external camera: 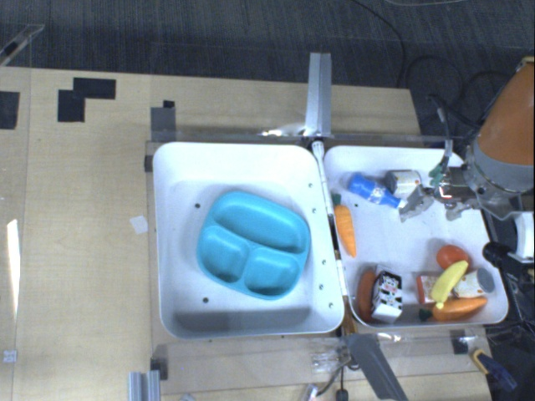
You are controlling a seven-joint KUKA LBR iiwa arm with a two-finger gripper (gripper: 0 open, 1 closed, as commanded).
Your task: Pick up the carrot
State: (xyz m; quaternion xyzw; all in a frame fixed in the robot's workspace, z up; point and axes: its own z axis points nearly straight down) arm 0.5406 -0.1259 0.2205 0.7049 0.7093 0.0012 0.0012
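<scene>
orange carrot (345, 230) lies against the right bin's (493, 312) left wall, long axis along that wall; the gripper (435, 200), fingers spread and holding nothing, hangs to its right, well apart.

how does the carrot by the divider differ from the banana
The carrot is orange and tapered; the banana is yellow and curved. The carrot lies alone along the right bin's left wall, while the banana rests on a pile of toy food at the front right corner. Both lie in the right bin.
</scene>
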